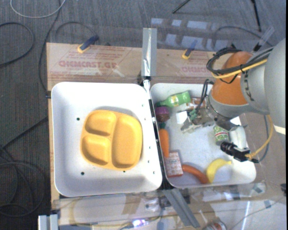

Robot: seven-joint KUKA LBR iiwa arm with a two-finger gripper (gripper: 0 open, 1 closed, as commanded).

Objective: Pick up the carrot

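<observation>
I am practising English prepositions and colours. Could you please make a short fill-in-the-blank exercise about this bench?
1. The yellow tray lies in the ____ bin.
2. The carrot lies along the right bin's ____ wall.
3. The banana is coloured ____.
4. The gripper hangs over the ____ bin.

Missing words: left; left; yellow; right

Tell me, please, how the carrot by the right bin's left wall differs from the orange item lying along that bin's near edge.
The carrot lies lengthwise against the bin's left wall, while the orange sausage-shaped item lies slantwise along the near edge, beside the banana. The carrot looks straight and paler orange; the other is slightly curved and redder. The carrot's near end meets a small packet; the other item's left end does too. Both are elongated, orange and lying flat.
</observation>
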